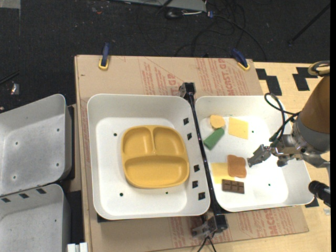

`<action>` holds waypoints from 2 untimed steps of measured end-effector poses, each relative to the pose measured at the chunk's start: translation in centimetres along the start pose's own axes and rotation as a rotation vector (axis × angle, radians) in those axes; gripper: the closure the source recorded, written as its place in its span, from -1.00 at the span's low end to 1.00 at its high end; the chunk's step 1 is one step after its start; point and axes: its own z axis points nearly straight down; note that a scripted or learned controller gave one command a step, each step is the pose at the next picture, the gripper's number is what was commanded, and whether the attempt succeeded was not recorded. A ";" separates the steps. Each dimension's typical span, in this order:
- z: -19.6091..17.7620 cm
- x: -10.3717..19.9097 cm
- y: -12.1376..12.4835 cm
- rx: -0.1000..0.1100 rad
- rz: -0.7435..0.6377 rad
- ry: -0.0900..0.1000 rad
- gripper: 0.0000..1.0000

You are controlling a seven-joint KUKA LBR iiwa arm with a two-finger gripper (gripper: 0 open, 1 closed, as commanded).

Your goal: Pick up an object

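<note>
The gripper (261,155) hangs low over the right bin (273,193), just to the right of the brown toast-like piece (237,166). Whether the jaws are parted or closed I cannot tell from this slant; nothing shows between them.

That brown piece looks like the likeliest target. It lies flat on the bin floor, its lower edge touching or just beside the dark chocolate bar (233,186) below it, and it overlaps a pale yellow slab (218,170) on its left. It is nearly square, with its slightly longer axis running up and down the view, tilted only a little.

To do the pick well, the jaws should probably come down straddling the piece's short width, centred on it, and stay clear of the chocolate bar so the two are not pinched together. Being thin and flat, it may slip unless the descent reaches the bin floor.

Above the brown piece lie a green wedge (213,138), an orange bit (217,122) and a yellow cheese square (239,128).
</note>
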 end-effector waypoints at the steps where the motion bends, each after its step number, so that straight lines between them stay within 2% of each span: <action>1: -0.6 0.0 0.3 -0.012 -0.004 -0.002 -1.00; 2: 4.6 -1.0 0.1 -0.008 -0.001 -0.001 -1.00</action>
